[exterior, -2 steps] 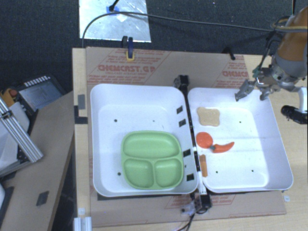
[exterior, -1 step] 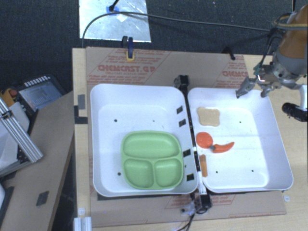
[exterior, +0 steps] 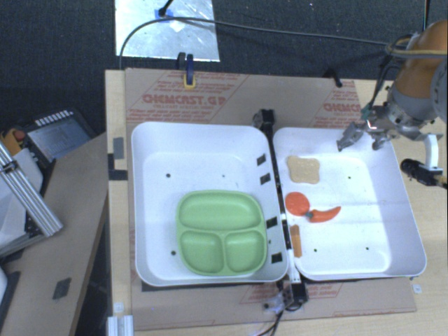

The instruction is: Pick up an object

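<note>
1. Brown cardboard printed with red lettering covers the bench (exterior: 210, 93), and two shallow white bins sit side by side on it against a dark backdrop.
2. Loose in the right bin (exterior: 392, 257) lie the things to pick: a flat, pale tan slice like bread (exterior: 304, 169) near the bin's far left part, a round orange-red piece (exterior: 297, 202) just in front of it, a curved orange pepper-like piece (exterior: 325, 214) beside that one, and a small orange stick (exterior: 295, 241) against the left wall.
3. All four lie untouched on the smooth white floor, well apart from the claw.
4. Filling much of the left bin (exterior: 154, 152) is a light green plastic tray (exterior: 221, 231) with rounded corners and three compartments.
5. At the right bin's far right corner hangs the claw (exterior: 364, 138), its two grey fingers spread and pinching nothing.
6. Behind it the arm (exterior: 418, 75) slants in from the right, its orange band above the wrist.
</note>
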Controlling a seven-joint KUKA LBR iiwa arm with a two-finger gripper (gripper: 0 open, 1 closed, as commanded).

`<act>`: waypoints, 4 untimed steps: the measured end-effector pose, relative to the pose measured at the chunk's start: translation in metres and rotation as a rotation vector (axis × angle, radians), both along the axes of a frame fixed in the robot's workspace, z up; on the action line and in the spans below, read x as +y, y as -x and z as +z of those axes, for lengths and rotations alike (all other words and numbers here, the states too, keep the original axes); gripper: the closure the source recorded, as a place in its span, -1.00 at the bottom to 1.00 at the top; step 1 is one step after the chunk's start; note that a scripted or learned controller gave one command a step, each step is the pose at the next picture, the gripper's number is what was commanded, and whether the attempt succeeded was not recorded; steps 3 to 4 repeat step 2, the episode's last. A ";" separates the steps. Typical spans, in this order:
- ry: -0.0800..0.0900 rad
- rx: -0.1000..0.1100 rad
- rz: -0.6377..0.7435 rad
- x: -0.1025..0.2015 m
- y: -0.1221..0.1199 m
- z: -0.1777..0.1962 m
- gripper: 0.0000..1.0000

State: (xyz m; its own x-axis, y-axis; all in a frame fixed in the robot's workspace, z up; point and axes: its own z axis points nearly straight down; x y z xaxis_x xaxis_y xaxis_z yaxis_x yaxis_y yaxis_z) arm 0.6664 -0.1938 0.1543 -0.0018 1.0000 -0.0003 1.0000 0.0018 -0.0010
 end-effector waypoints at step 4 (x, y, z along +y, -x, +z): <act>0.000 -0.001 0.004 0.001 -0.001 -0.071 -1.00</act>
